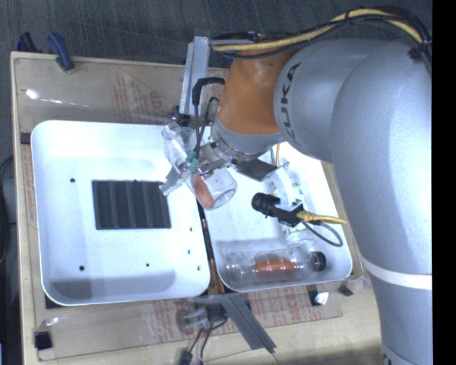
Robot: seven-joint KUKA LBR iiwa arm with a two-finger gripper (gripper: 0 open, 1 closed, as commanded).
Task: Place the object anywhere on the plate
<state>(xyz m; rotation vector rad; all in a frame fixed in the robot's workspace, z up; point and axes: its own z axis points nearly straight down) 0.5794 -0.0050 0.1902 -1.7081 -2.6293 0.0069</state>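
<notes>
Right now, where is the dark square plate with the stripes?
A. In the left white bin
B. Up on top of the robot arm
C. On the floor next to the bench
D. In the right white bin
A: the dark ribbed plate lies flat on the floor of the left bin, while the arm reaches over the right bin.

Two shallow white bins sit side by side on the bench: a left bin (pixel 53 204) and a right bin (pixel 338 245). One dark ribbed plate (pixel 131 204) lies in the left bin. The right bin contains one clear bottle (pixel 273 263) (lying on its side, something orange inside). One clear cup (pixel 215 188) with an orange interior appears at the arm's end. One blue clamp (pixel 61 50) grips the bench's far corner.
</notes>
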